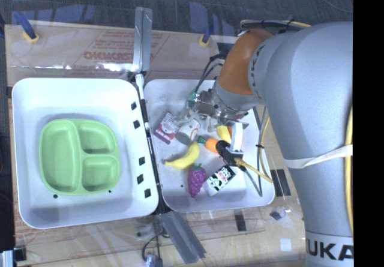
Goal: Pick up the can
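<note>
The can, silvery with a pink-red label, lies on its side in the left part of the right bin. My gripper hangs under the orange-banded wrist, low over the middle of that bin. It sits just right of and slightly above the can, with a small gap between them. The wrist body covers much of the gripper and the bin floor beneath it.
A yellow banana, purple grapes, a black-and-white milk carton and an orange carrot crowd the bin below the can. A green divided plate lies in the left bin. The arm covers the right bin's right side.
</note>
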Available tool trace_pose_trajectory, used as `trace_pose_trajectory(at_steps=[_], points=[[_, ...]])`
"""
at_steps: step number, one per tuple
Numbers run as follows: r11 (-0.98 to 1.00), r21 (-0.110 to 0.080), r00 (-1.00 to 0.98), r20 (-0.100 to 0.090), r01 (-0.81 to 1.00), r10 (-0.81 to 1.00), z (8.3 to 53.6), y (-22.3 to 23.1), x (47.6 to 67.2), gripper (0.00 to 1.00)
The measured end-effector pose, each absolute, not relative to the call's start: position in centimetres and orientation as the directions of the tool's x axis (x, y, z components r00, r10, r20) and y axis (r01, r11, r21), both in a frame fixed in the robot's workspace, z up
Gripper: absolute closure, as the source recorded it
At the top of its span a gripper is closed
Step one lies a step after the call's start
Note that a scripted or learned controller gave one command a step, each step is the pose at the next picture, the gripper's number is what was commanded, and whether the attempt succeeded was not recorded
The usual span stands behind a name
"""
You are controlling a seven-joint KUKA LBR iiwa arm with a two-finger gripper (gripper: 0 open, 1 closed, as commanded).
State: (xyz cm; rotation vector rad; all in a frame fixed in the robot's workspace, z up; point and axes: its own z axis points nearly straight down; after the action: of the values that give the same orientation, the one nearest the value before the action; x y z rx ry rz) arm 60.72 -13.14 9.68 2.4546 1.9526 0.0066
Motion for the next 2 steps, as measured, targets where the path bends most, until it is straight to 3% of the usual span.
trace_pose_trajectory(at_steps=[1,2], points=[[-0.221,0.007,0.221,0.003,0.975,0.975,10.8,-12.9,60.8,1.0],[-0.4,-0.004,0.4,-0.001,0.916,0.916,19.1,-5.1,62.5,1.0]])
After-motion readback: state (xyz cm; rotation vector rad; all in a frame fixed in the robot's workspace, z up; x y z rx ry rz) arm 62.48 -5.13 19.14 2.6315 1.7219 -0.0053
